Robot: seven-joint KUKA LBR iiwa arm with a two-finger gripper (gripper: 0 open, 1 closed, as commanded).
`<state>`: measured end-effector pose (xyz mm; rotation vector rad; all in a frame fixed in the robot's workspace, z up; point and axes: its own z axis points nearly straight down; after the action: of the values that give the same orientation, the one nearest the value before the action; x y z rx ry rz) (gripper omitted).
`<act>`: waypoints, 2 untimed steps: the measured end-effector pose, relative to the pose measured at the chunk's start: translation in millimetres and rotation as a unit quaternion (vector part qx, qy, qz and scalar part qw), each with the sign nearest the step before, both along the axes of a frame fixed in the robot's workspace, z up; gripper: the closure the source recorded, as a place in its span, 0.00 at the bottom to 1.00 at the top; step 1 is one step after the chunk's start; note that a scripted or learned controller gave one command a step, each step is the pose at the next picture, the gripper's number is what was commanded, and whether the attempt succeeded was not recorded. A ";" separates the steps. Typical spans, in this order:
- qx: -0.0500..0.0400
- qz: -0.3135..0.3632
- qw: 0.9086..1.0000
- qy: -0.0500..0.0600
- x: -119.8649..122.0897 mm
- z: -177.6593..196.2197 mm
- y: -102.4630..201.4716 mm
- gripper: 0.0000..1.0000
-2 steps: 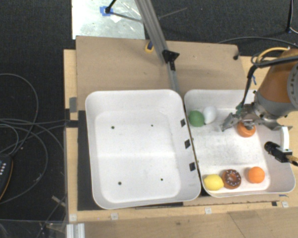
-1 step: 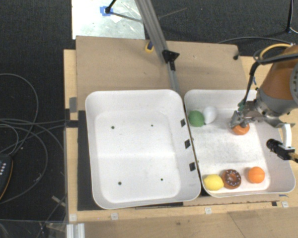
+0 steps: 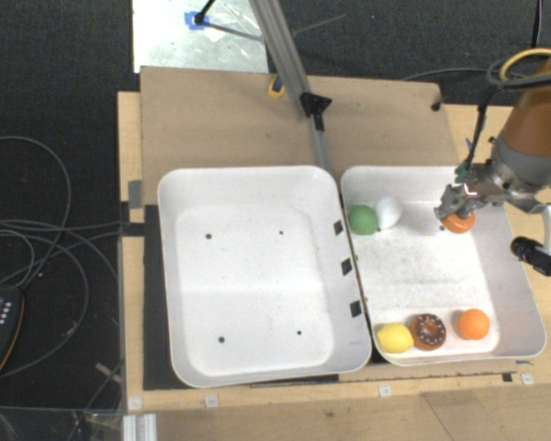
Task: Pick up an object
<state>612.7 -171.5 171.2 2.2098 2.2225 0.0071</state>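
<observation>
My gripper (image 3: 457,214) hangs over the far right part of the right bin (image 3: 422,274), below the orange band of the arm. A small orange object (image 3: 459,223) sits between its fingertips, and the fingers look shut on it. To its left, at the far end of the same bin, a green ball (image 3: 363,219) and a white ball (image 3: 387,212) touch each other. Along the near wall lie a yellow lemon (image 3: 395,338), a brown donut (image 3: 429,331) and an orange ball (image 3: 474,323).
The left bin (image 3: 248,274) lies beside the right one, joined by black clips along the shared rim. A grey pole (image 3: 289,53) slants over the bench behind the bins. Cables lie on the floor at left.
</observation>
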 end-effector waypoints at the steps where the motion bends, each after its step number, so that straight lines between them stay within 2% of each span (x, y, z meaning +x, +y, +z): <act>1: 0.000 0.000 1.000 0.000 9.4 47.6 -1.5 1.00; 2: 0.000 0.000 1.000 0.001 10.8 78.1 -1.9 1.00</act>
<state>623.5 -173.4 249.3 2.2113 2.2242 0.0047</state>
